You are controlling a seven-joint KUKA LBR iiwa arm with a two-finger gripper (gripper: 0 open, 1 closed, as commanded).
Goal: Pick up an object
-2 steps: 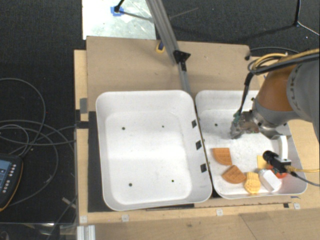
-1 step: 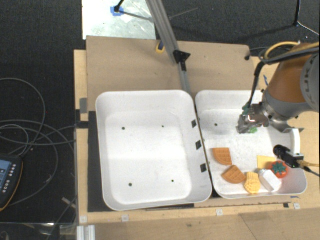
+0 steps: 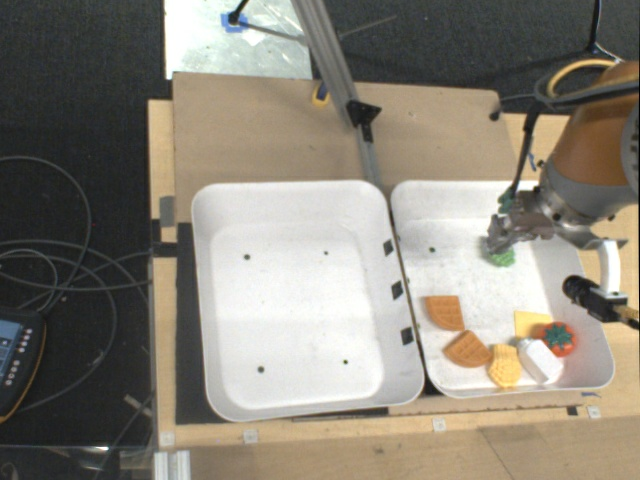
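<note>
My gripper (image 3: 500, 244) hangs low over the back part of the right bin (image 3: 440, 208), its tips right at a small green object (image 3: 503, 258) on the bin floor. The grey fingers cover the top of that green piece, and I cannot see whether they close on it. Toward the bin's front lie two orange cracker-like pieces (image 3: 446, 312) (image 3: 466, 349), a yellow waffle-like piece (image 3: 505, 370), a yellow wedge (image 3: 531, 322), a white block (image 3: 540, 361) and a red-orange tomato-like item (image 3: 560, 339).
The left bin (image 3: 215, 268) sits beside the right one, joined by black clips (image 3: 397, 289). A grey pole (image 3: 330, 53) slants in from the back. A black knob (image 3: 583, 292) juts over the right bin's right rim. Cables lie on the floor at left.
</note>
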